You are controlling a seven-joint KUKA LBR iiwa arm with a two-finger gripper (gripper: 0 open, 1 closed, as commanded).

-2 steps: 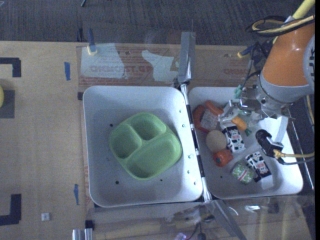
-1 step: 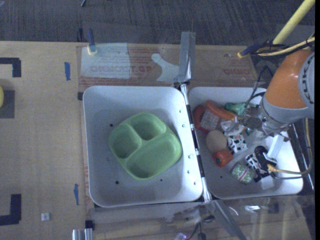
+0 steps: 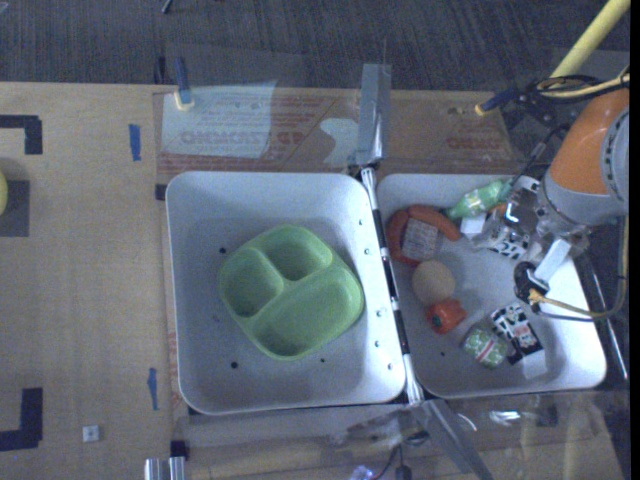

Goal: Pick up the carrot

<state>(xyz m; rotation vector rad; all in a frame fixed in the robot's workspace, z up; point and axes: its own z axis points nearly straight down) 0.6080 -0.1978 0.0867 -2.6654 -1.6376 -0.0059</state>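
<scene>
Carrot work is only just starting. The long orange carrot (image 3: 432, 214) is lying at the top of the right white bin (image 3: 585, 368), touching nothing but the floor. The grey claw (image 3: 508, 226) is hovering close beside it; I cannot tell its state.

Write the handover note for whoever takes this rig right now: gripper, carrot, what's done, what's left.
Gripper: over the right bin, near its back edge; I can't tell if it's open or shut, and nothing shows in it.
Carrot: lying in the right bin near its back left, beside the red packet, left of the gripper.
Left bin: holds a green tray.
Done: nothing picked.
Left: move to the carrot, grasp, lift.
</scene>
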